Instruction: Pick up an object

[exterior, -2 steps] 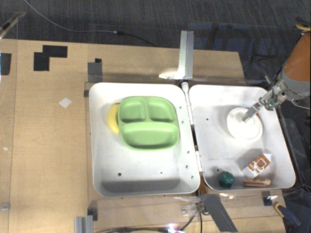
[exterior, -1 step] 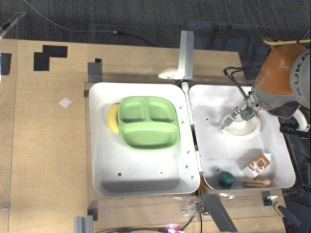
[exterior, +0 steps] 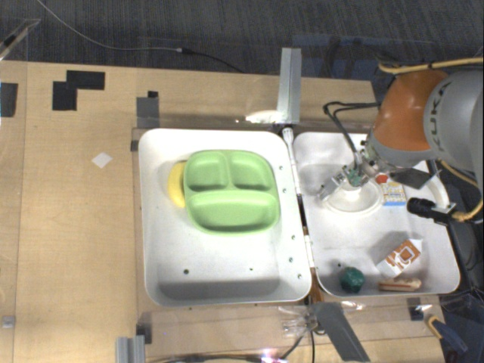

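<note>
Whether the fingers (exterior: 349,178) are spread or pressed together cannot be told — they are seen end-on, low in the right bin (exterior: 333,271), just above a white round object (exterior: 355,200) that lies at the bin's upper middle. Nothing is visibly pinched. If that white piece is the target, the descent is best kept straight and centred over it, so that it is not nudged aside before closing.

Further out, a small printed card (exterior: 393,195) lies just beside it, and a brown-and-white packet (exterior: 402,255), a brown stick (exterior: 398,284) and a dark green ball (exterior: 351,280) are spread along the near edge. The left bin (exterior: 219,278) holds a green divided tray (exterior: 231,190) over a yellow object (exterior: 175,185). Both bins are set on a pale wooden worktop (exterior: 68,225) — dark carpet lies beyond.
</note>
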You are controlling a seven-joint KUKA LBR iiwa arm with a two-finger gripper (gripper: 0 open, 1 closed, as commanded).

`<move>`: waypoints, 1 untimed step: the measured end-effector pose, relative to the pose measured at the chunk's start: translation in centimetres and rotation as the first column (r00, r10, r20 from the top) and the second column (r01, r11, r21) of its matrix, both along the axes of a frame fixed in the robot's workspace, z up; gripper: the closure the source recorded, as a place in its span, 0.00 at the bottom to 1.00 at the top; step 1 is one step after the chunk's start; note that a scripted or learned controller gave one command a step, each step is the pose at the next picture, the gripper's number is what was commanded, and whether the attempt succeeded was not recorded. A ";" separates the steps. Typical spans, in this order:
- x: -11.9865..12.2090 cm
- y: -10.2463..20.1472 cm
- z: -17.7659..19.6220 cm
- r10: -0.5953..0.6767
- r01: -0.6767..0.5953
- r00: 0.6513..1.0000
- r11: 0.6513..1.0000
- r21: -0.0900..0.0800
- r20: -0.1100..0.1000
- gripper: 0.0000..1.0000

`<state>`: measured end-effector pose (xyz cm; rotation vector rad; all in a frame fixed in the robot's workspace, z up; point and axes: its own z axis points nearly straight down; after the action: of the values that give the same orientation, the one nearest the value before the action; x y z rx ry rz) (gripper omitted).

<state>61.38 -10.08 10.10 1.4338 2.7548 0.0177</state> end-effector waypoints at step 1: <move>-0.3 -6.2 5.8 0.041 -0.041 0.999 0.999 0.004 -0.027 0.00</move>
<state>61.05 -16.30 15.92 1.3884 2.8071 0.0034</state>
